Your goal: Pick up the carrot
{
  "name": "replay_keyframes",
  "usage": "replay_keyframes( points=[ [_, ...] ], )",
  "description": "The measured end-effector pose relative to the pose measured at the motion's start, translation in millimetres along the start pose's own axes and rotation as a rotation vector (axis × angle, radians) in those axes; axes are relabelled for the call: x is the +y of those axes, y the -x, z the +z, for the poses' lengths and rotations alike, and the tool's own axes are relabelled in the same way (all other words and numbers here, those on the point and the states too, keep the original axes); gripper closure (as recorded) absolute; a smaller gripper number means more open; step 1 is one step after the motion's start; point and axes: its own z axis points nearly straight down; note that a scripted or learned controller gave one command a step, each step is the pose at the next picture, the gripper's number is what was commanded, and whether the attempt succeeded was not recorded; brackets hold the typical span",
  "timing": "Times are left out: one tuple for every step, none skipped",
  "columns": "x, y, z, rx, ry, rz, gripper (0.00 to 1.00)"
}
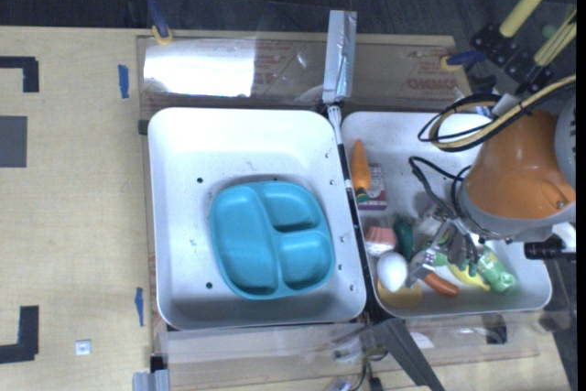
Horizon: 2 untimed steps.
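Tool (438,254) lowered into the right bin (403,128)

The carrot (361,164) is left beside the bin divider, away from the tool; tool opening cannot be told.

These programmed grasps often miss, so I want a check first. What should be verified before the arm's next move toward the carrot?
1. Carrot in sight, left edge of right bin: ok.
2. Carrot free of neighbours: not ok, its lower end meets a small packet.
3. Gripper above carrot: not ok, it sits over the toy pile near the egg.
4. Carrot between fingers: not ok.
5. Finger opening: cannot tell.
6. Blue tray apart, in left bin: ok.
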Motion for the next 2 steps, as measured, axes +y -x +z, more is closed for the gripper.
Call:
replay_keyframes(
  points=[
    [29.8, 60.2, 2.5, 0.004, 0.002, -0.390, 0.00],
    [60.8, 93.1, 3.6, 0.005, 0.000, -0.010, 0.00]
  ],
)
